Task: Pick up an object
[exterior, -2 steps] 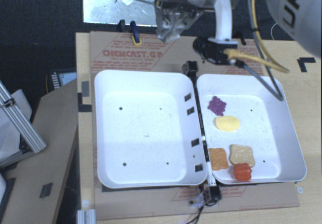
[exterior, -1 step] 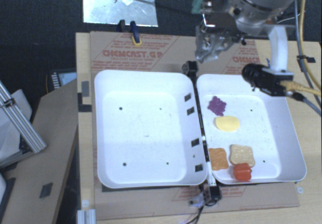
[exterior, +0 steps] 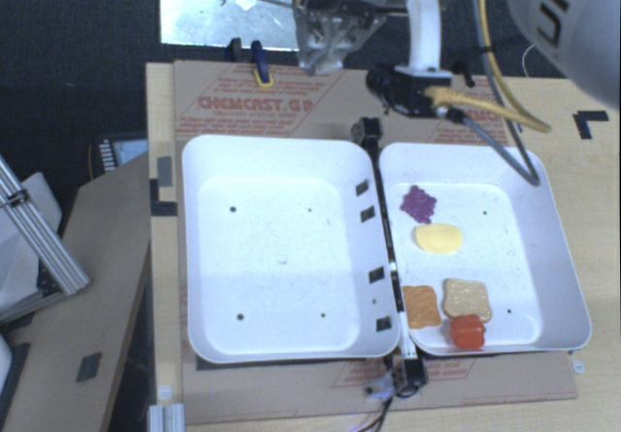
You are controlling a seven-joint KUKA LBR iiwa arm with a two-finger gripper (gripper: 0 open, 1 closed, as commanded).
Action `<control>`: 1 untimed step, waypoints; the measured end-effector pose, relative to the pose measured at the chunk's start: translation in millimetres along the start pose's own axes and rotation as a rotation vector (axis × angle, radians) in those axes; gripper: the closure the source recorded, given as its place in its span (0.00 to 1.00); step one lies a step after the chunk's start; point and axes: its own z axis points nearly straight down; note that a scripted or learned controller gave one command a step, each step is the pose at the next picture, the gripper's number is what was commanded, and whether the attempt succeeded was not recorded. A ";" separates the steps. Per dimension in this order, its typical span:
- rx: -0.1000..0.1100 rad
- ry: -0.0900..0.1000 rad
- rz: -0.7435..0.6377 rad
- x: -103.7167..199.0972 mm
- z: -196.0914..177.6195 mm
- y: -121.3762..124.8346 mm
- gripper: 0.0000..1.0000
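Observation:
The right bin (exterior: 543, 216) holds several small items. A purple grape bunch (exterior: 418, 203) lies near its upper left, with a yellow oval piece (exterior: 439, 239) just below it. Along the front edge sit an orange cracker (exterior: 421, 305), a tan toast slice (exterior: 467, 298) and a red piece (exterior: 467, 332). My gripper (exterior: 325, 47) hangs high above the bench, behind the back edge of the left bin (exterior: 209, 226), far from every item. Nothing shows between its fingers.
Brown cardboard (exterior: 252, 102) lies under both bins. A blue and yellow clamp (exterior: 260, 66) stands at the cardboard's back edge. A metal frame (exterior: 34, 226) leans at the far left. Black clips (exterior: 369, 216) line the seam between the bins.

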 end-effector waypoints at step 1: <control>0.008 -0.003 0.008 -63.6 0.8 -54.7 1.00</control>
